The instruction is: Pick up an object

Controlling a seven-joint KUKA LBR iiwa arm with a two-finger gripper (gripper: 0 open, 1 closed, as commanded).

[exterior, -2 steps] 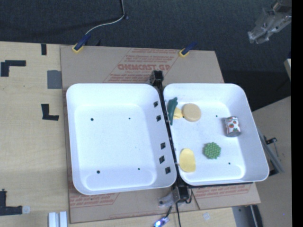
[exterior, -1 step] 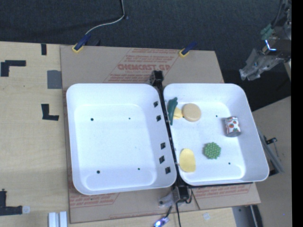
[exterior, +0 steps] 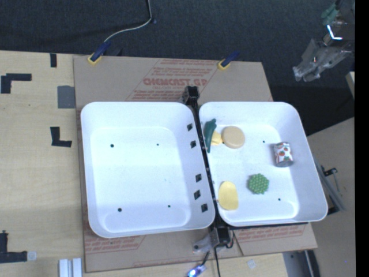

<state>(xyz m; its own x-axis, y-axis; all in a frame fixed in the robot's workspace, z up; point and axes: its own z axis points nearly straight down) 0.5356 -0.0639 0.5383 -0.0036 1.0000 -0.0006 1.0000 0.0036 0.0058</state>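
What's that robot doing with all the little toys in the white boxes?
It is meant to pick one up but has not touched any. The gripper hangs above the dark floor past the top right corner of the right bin. In that bin lie a tan round disc, a green bumpy ball, a yellow oval piece, a small red and white packet and a green and yellow piece by the divider.

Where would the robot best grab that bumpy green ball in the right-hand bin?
Probably across the middle of the green ball, coming straight down from above. It looks round, so any pair of opposite sides should do, and it sits apart from the yellow piece and the bin wall, leaving room for fingers on either side.
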